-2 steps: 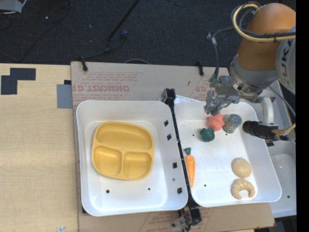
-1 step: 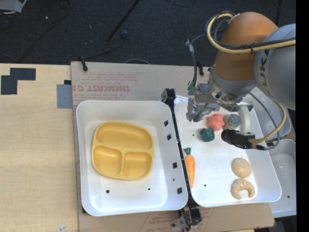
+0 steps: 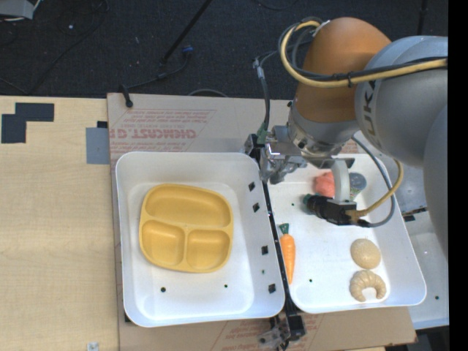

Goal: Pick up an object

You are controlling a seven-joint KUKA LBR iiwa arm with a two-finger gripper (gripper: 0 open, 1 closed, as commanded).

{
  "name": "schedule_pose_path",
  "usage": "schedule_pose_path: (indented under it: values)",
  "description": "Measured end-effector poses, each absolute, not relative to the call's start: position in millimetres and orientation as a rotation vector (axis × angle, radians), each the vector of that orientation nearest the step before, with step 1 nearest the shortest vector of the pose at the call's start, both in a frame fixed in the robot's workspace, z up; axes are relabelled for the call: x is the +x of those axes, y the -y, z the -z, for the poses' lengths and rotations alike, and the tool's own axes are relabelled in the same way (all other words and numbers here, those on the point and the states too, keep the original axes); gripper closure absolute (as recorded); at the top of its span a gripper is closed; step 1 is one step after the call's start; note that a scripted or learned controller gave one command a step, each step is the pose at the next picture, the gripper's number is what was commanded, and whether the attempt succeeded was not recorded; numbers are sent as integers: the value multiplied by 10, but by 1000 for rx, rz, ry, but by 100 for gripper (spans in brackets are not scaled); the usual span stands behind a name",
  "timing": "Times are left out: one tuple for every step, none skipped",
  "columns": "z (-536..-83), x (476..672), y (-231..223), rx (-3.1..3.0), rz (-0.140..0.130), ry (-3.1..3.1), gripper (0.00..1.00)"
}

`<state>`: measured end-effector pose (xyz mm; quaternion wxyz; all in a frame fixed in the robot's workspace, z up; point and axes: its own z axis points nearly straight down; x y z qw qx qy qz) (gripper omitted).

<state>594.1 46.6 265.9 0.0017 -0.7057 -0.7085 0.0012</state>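
— Where is the arm?

— The grey arm (image 3: 398, 86) reaches in from the right and bends down beyond the carrot (image 3: 287, 258), with its orange band (image 3: 340, 46) uppermost. The table (image 3: 51, 232) under everything is pale wood.

— And the bins?

— Two white ones, side by side. The carrot lies in the right bin (image 3: 329, 280), close along the wall it shares with the left bin (image 3: 139, 298). Left of the carrot, across that wall, a yellow divided plate (image 3: 186, 227) lies flat.

— The jaws?

— They hang beyond the carrot's green end, over the far corner of the right bin, near the shared wall. I cannot tell from here whether they are apart or together, nor whether they touch anything.

— What is there to pick up?

— The carrot itself, lying free, its tip toward the near rim. Well to the right of it and a little nearer lies a croissant (image 3: 368, 285). A round pale bun (image 3: 365, 253) lies level with the carrot on that same side. A pink lump (image 3: 324, 184) lies beyond the carrot and to its right, close under the wrist.
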Motion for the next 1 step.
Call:
schedule_pose_path:
  values:
    - [-2510,5982,-1055,-2212,-4,2225,100]
